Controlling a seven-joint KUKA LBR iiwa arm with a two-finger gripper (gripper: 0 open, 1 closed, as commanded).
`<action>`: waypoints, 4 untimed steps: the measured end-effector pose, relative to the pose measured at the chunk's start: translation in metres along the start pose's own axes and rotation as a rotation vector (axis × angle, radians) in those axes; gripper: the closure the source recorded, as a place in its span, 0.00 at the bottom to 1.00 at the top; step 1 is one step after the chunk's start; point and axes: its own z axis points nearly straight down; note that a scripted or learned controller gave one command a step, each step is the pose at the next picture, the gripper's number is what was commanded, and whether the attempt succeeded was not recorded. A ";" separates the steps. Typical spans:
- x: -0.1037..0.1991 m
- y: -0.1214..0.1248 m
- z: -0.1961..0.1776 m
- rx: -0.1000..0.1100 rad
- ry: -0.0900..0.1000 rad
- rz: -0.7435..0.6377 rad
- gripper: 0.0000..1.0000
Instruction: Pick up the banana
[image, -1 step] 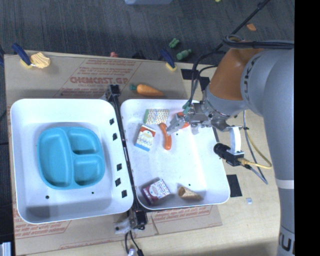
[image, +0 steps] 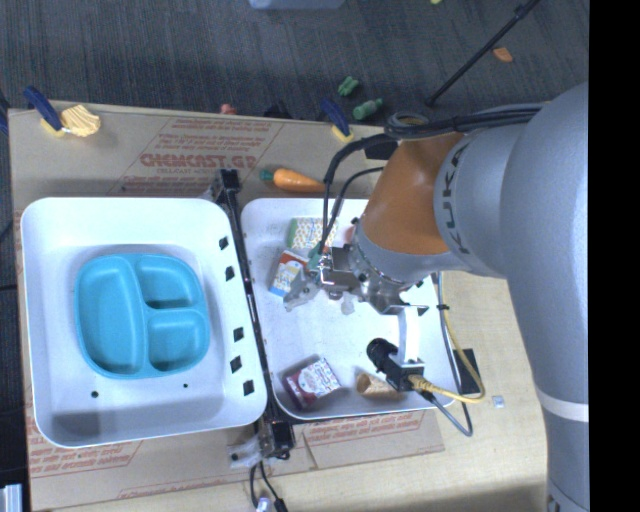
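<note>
Nearest the camera in the right white bin (image: 430, 392) there's a small dark-red packet with a white label (image: 312, 381), next to a tan cone-shaped piece (image: 377, 383). The left white bin (image: 50, 300) holds a light blue divided plastic tray (image: 140, 310). The grey arm with the orange band (image: 420, 200) reaches over the right bin, gripper (image: 325, 280) low by a small colourful carton (image: 288, 273); can't tell how it's set. Honestly can't pick out the banana. Further back, a green-patterned packet (image: 305, 233), then an orange carrot (image: 295, 180) on the cardboard-covered surface (image: 150, 150).
</note>
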 end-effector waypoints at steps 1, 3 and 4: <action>0.031 -0.012 0.000 -0.002 0.001 0.686 0.00; 0.112 -0.057 -0.029 -0.001 0.000 0.374 0.00; 0.176 -0.063 0.098 0.000 0.006 0.461 0.00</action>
